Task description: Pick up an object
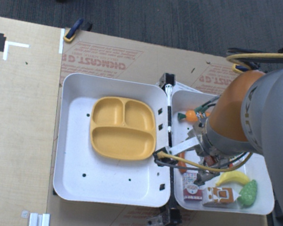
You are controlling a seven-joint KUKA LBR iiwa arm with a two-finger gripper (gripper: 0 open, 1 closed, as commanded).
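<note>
Arm (259,107) overhangs right bin (262,206). Left bin (67,178) holds a yellow divided plate (123,128), centre-far. Right bin's near end: banana (233,178), green object (249,193), small carton (220,197); orange item (190,115) far-left. Gripper (203,166) state: cannot tell.

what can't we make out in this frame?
- Gripper, camera view: the arm's wrist covers it, so whether it grips anything is unclear.
- Right bin: the arm hides most of its floor.
- Orange item at the bin's far end: partly covered, too small to identify.
- Small box beside the banana: label too small to read.
</note>
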